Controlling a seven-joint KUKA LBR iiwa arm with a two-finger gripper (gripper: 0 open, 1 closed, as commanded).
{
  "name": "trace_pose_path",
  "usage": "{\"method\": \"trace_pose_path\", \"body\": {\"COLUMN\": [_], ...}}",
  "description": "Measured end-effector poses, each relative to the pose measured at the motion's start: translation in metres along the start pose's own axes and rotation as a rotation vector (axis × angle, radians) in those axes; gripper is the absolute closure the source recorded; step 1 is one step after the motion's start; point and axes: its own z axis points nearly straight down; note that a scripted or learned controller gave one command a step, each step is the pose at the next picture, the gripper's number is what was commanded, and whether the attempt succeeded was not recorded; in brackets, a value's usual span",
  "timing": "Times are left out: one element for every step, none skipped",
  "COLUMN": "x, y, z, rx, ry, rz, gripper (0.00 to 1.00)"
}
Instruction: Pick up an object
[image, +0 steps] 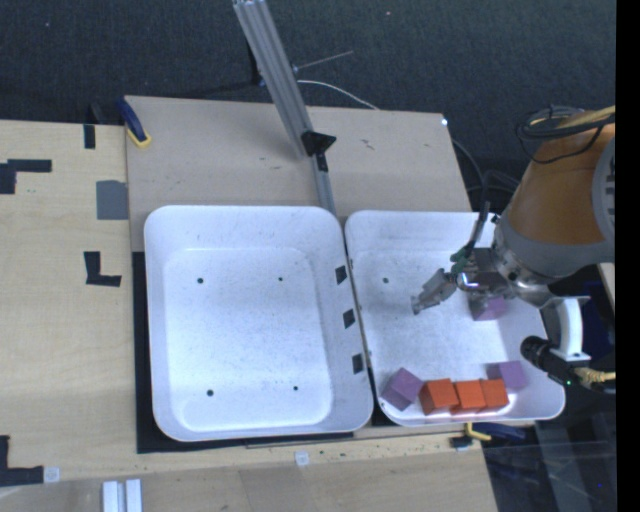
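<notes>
My gripper (428, 296) hangs over the middle of the right bin (400, 240), pointing down and to the left. Nothing shows at its tip. A purple block (490, 306) lies just right of it, partly under the wrist. Along the bin's near edge sit a purple block (404, 385), a row of orange blocks (463, 396) and another purple block (513, 374).
The left bin (240, 320) stands beside the right one, their rims touching. A slanted metal rail (290, 95) crosses the bench behind the bins. The arm's orange band (565, 190) looms over the right bin's far right side.
</notes>
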Motion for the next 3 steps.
{"method": "trace_pose_path", "body": {"x": [-0.062, -0.110, -0.115], "y": [-0.021, -0.021, 0.021], "z": [-0.017, 0.041, 0.139], "rx": [-0.002, 0.006, 0.006], "ry": [-0.003, -0.002, 0.001], "rz": [0.006, 0.005, -0.001], "gripper": [0.00, 0.00, 0.00]}}
